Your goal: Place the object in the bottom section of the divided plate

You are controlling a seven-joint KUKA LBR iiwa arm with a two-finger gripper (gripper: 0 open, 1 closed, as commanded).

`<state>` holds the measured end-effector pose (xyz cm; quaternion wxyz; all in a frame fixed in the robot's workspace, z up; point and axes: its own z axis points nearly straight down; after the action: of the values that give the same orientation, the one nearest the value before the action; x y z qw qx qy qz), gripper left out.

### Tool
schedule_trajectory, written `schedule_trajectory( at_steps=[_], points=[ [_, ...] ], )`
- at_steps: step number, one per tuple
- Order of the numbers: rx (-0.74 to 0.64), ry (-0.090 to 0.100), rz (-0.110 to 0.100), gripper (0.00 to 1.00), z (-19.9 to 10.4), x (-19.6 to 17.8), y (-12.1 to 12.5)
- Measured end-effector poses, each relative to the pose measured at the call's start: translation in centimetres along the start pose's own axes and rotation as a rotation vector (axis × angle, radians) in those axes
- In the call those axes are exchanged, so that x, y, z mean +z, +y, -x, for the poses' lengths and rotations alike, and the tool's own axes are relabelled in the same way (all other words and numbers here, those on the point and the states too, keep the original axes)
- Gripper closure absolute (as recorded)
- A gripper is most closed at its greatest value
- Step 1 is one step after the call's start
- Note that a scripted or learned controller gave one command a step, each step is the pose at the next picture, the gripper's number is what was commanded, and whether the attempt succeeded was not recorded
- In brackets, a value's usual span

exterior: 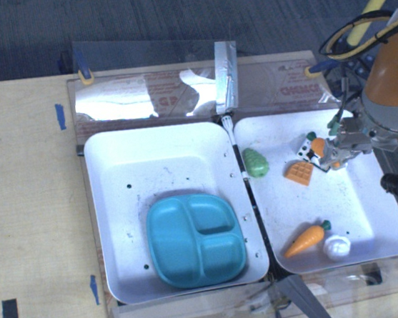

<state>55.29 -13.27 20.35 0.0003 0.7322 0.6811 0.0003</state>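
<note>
Lowest in the frame, the blue divided plate (194, 240) lies in the left bin (105, 159), while a carrot (304, 240) and a white object (336, 247) sit low in the right bin (362, 199). Higher up are a waffle piece (299, 172) and a green object (256, 163). At upper right the gripper (330, 154) sits low over small toys (311, 149); whether it is parted or closed cannot be told, so which object is the target is unclear, and the plate lies down-left.

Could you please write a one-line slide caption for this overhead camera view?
Arm's hand hovers among toys in the right bin; blue divided plate waits in the left bin.
</note>
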Motion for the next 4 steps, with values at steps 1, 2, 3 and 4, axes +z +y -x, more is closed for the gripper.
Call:
schedule_trajectory(
  at_steps=[1,2,3,4],
  points=[
    [-0.468,0.002,-0.002,1.0,-6.2,0.6,-3.2],
    [-0.453,0.003,-0.004,1.0,-15.5,2.0,-6.3],
    [-0.557,0.002,-0.005,1.0,-24.5,6.9,-8.7],
    [-0.648,-0.002,0.026,1.0,-26.4,9.3,-1.3]
  ],
)
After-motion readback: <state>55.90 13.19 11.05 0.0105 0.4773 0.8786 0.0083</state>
